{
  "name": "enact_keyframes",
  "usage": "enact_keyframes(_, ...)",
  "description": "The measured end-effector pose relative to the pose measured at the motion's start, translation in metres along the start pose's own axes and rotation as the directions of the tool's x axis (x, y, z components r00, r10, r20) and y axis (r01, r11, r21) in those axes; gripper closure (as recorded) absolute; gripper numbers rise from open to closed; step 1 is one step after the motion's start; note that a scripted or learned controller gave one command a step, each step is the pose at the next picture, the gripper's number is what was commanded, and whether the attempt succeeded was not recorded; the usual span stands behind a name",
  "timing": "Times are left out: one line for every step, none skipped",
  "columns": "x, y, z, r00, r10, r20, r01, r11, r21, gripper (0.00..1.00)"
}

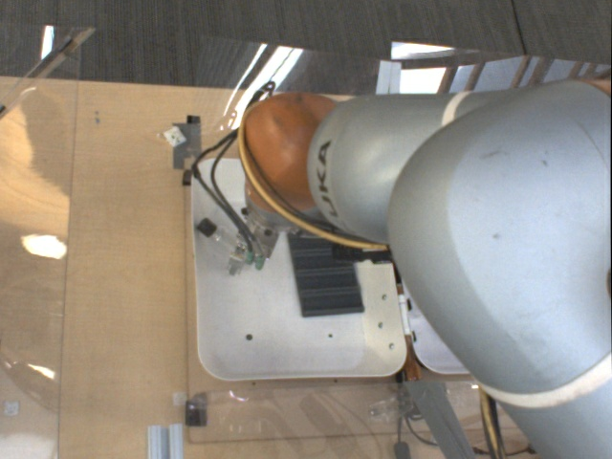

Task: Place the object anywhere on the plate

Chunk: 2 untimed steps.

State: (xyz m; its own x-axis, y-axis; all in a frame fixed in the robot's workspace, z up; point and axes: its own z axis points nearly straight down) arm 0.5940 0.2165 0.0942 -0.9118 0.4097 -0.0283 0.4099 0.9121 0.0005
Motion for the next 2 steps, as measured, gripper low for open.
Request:
enact_keyframes(0.005, -0.045, 0.003, 0.948, -0.319, -0.006, 0.319, 0.948, -0.016, 1.00)
enact_keyframes(-0.032, -0.008, 0.005, 0.615, -0.788, -0.003, 0.788, 0.615, -0.020, 1.00)
